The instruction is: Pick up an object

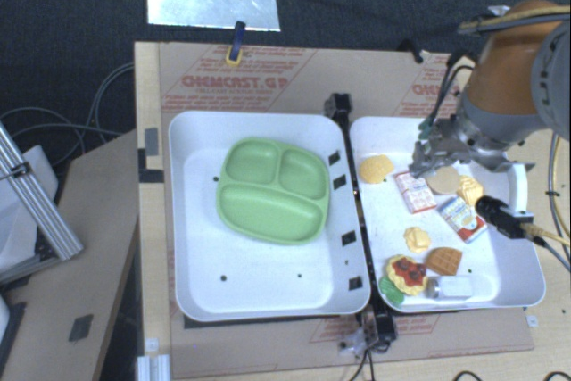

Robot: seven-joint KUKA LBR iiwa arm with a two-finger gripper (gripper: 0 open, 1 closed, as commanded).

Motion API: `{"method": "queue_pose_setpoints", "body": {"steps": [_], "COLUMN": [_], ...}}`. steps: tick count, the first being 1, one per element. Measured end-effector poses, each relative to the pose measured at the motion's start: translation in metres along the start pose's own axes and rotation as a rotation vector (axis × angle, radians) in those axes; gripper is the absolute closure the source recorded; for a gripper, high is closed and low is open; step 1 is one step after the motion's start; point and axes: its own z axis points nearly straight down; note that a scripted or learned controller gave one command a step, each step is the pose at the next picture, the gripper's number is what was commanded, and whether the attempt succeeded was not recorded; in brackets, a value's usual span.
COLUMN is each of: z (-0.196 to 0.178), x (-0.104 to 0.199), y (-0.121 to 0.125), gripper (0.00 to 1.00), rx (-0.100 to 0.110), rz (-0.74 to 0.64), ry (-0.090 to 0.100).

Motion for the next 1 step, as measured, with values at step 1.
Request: {"method": "queue_pose_setpoints", "body": {"steps": [1], "z": [0.0], "x": [0.0029], "y": [0.0018], "gripper": [1.0], "rx": [-0.001], "rz": [-0.002], "ry": [0.001]}}
